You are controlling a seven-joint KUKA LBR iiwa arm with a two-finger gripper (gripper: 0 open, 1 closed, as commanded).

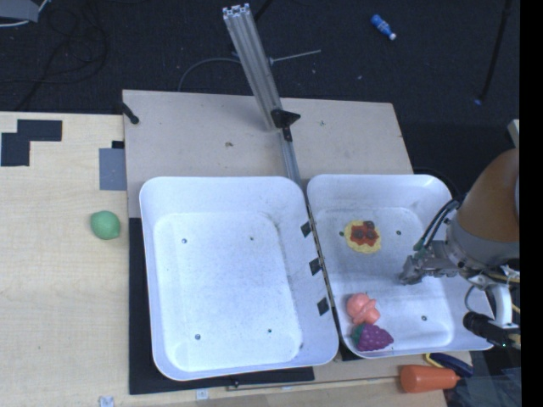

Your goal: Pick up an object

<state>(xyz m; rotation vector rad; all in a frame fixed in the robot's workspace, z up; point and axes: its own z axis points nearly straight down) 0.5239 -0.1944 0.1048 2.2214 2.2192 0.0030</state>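
Three toys (363,236) left of jaws (412,274).

You can't tell how the gripper (413,271) stands; the arm (496,214) runs off the right edge.

Arm (496,214) showing rounded orange band over grey wrist housing. Dark cables (437,223) looping along wrist side. Gripper (413,275) looking small, grey metal, blocky. White and black fittings (496,312) hanging under wrist.

no readable text, label or number on anything
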